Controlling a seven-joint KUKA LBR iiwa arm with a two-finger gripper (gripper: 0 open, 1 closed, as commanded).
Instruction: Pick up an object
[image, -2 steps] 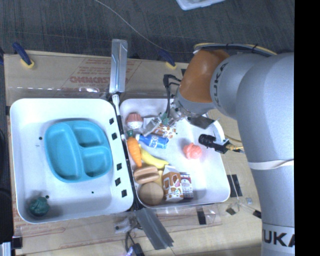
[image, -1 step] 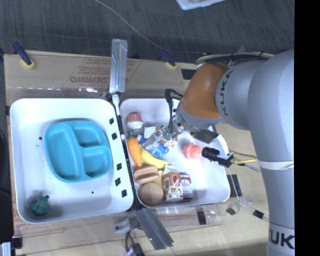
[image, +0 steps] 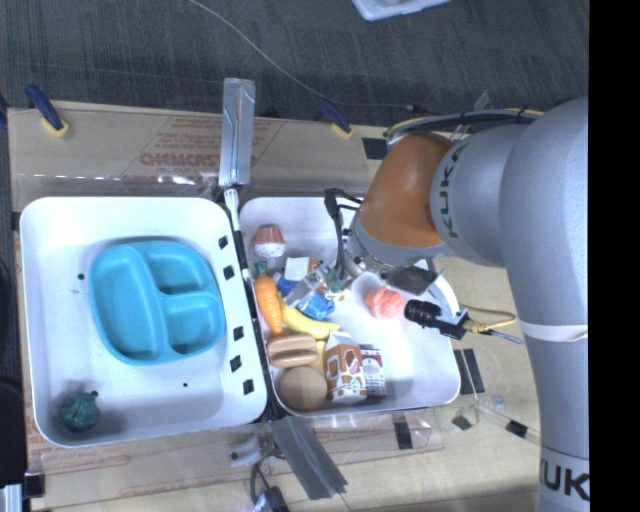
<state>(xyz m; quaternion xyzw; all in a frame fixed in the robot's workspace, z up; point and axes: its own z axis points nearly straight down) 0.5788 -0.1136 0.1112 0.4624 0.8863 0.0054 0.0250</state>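
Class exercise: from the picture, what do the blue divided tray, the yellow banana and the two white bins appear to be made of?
Blue divided tray: probably moulded plastic, smooth with a soft sheen and rounded compartment walls.
Yellow banana: likely toy plastic; its colour is uniform and slightly glossy.
Left white bin and right white bin: seemingly thin formed plastic, with rounded corners and a smooth, faintly shiny surface.

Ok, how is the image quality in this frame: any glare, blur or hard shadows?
Camera view: lighting is even and soft; the left bin rim reads bright white with mild washout; small items beside the banana look slightly soft; the arm casts faint shadow into the right bin.
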